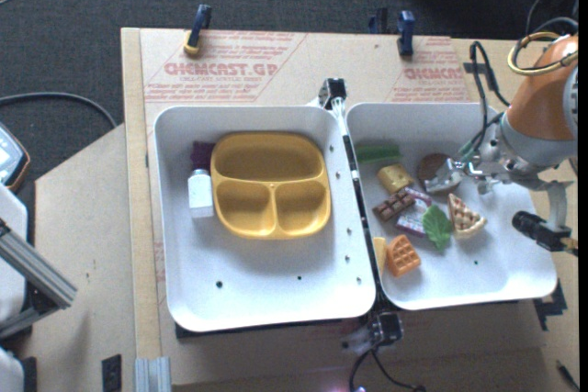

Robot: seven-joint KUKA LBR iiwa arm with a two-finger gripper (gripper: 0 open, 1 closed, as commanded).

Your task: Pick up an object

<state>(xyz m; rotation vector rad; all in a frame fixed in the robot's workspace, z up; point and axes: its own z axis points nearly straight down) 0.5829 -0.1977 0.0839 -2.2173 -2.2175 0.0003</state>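
At the near edge of the right-hand bin (514, 285) lies an orange toy waffle (402, 255), with a yellow wedge (379, 250) touching its left side. Just behind it sit a green leaf (437, 226) and a pie slice (466, 218), the leaf overlapping a pink-wrapped piece (412, 223) and a chocolate bar (394, 205). Further back come a yellow-brown chunk (395, 176), a round brown cookie (432, 168) and a green strip (378, 152) by the far wall.

The gripper (462, 168) hangs low at the cookie's right edge, just behind the pie slice; whether its tool is spread or pressed together cannot be told from here, and nothing is visibly pinched. This looks like the approach step: the pick is not yet made. The next move calls for settling on one item, likely the cookie or pie slice, centring over it, and descending without nudging the crowded neighbours.

In the left bin (175, 271) a yellow divided tray (270, 184) rests with a small white bottle (200, 193) touching its left rim and a dark purple item (202, 151) behind that
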